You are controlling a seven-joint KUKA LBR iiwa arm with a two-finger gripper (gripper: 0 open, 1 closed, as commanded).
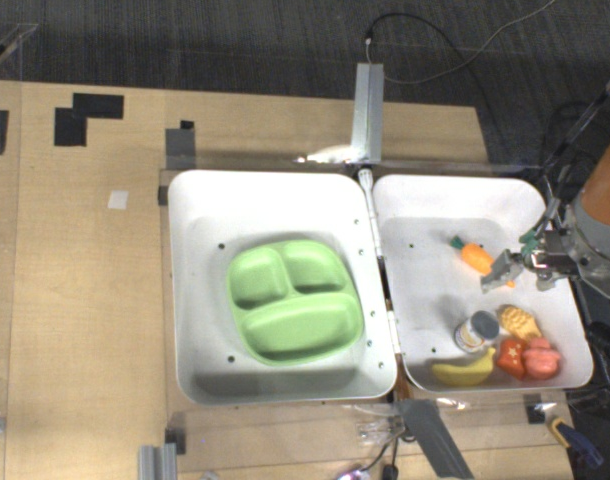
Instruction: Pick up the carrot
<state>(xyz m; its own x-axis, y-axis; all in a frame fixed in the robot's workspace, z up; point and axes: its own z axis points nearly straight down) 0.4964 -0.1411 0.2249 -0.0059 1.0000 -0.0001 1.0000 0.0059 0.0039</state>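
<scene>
My two-finger metal gripper (512, 269) is positioned over the right shallow white bin (425, 208), reaching in from the right edge of the camera view, with the grey arm and its orange band (603, 183) above and to the right of it. The small orange carrot with a green top (473, 255) lies on the bin floor in the upper middle of that bin, just to the left of my gripper. One finger (498, 272) points down and left, ending close beside the carrot's lower right end; I cannot tell whether it touches. The fingers appear spread apart, and nothing is visible between them. The carrot rests on the bin floor, not lifted. In the lower part of the same bin lie a small grey round can (476, 329), a yellow textured piece (518, 320), a yellow banana (462, 371) along the front wall, a red strawberry-like item (510, 356), and a pink-red rounded item (541, 358). The left shallow white bin (200, 268) holds a light green divided plastic plate (295, 300) with three compartments.
</scene>
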